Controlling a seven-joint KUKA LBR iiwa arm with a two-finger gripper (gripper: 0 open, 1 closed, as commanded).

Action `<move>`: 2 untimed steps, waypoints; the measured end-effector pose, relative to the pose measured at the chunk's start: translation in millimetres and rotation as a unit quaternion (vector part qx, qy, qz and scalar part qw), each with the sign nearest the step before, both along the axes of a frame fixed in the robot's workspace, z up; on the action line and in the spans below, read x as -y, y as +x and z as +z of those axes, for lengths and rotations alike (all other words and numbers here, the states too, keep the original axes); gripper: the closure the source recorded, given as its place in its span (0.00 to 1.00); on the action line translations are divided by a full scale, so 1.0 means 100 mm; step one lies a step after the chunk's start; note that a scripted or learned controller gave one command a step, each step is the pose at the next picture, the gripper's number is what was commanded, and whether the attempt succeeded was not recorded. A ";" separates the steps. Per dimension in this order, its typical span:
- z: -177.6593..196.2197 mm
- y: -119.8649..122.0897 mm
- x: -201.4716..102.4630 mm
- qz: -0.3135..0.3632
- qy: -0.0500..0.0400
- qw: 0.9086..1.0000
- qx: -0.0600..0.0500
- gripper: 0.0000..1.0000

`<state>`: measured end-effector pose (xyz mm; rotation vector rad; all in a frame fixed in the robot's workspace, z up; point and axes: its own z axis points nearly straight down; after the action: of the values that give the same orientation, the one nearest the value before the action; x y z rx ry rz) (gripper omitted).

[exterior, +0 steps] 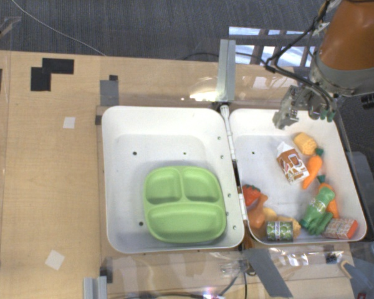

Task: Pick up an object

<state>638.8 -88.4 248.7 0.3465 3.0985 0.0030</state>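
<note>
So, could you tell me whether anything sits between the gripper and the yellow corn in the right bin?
Nothing visible does. The gripper hangs above the right bin's far end, and the corn lies just beside it with bare bin floor between.

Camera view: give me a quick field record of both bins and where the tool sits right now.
left bin: holds a green divided plate, lying flat toward the near side
right bin: holds toy food, mostly along the right and near sides
items in right bin: corn cob, small carton, carrot, green bottle, green can, red box, tomato
tool: over the far right corner of the right bin, above the corn cob
held item: none seen between the fingers
</note>
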 end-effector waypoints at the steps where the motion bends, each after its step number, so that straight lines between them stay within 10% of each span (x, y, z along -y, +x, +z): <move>1: -0.06 -0.02 0.02 -0.001 0.000 1.000 -0.006 0.00; 2: -1.54 -0.11 0.59 0.003 0.000 1.000 -0.010 0.00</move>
<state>627.6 -147.5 94.6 0.3389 3.1190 -0.0005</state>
